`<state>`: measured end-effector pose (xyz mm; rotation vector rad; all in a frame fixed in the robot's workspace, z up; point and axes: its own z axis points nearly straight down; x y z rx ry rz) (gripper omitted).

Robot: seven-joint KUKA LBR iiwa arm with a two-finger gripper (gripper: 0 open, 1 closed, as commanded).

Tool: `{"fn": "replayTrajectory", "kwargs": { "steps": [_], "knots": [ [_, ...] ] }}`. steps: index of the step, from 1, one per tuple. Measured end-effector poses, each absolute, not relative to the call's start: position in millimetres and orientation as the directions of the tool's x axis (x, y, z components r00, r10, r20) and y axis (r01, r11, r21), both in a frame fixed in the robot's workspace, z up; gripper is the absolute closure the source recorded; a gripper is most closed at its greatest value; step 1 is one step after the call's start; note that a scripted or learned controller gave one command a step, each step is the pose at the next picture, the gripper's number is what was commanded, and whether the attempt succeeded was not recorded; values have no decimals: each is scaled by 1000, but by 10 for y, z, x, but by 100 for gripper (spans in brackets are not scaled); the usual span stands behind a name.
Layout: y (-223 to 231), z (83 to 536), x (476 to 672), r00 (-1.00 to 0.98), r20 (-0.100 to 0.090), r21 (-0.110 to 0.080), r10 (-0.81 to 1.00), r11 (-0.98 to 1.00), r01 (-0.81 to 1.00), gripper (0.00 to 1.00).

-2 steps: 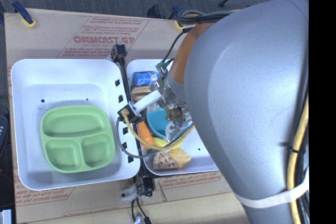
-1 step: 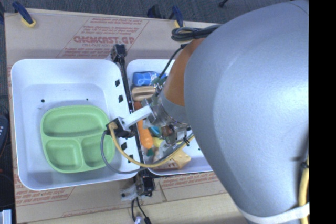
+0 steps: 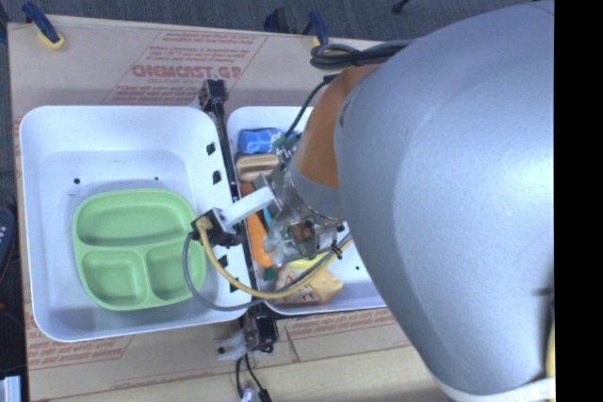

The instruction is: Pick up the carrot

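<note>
Big grey arm (image 3: 452, 193) with the orange band (image 3: 320, 146) reaches in from the right and hangs low over the right-hand shallow white bin (image 3: 247, 120), covering most of it. Gripper (image 3: 283, 235) sits down among the bin's clutter, pointed near the bin's left wall. Cannot tell its state: the wrist hardware and cabling hide the tip, so no claim of a hold on anything.

Carrot, a slim orange stick (image 3: 258, 245), lies lengthwise in the right bin, close along the left wall, just beside the gripper hardware. Part of it is covered. It looks to be resting in the bin, not lifted, but contact is unclear.

Other contents: a blue packet (image 3: 256, 142) at the bin's far end, a tan block (image 3: 256, 167) next to it, a yellowish piece (image 3: 320, 287) at the near end. A yellow cable loop (image 3: 219, 270) droops from the wrist over the divider into the left bin.

Left white bin (image 3: 38, 231) holds a light green three-compartment plastic tray (image 3: 132, 245), well apart from the work.

Judgement: descent/grasp stage, pick not confirmed. Carrot hugging the wall leaves little finger room on that side; likely risk is a slip or a pinch on a neighbour.
</note>
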<state>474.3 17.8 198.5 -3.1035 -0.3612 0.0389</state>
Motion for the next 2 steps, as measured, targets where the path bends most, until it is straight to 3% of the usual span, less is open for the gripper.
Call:
{"fn": "replayTrajectory", "kwargs": {
  "steps": [1, 2],
  "knots": [
    [197, 2073, 4746, 969, -30, -28, 246, -969, 245, 100],
    [532, 1894, 4742, 976, -15, -8, 216, -976, 216, 100]
  ]
}}
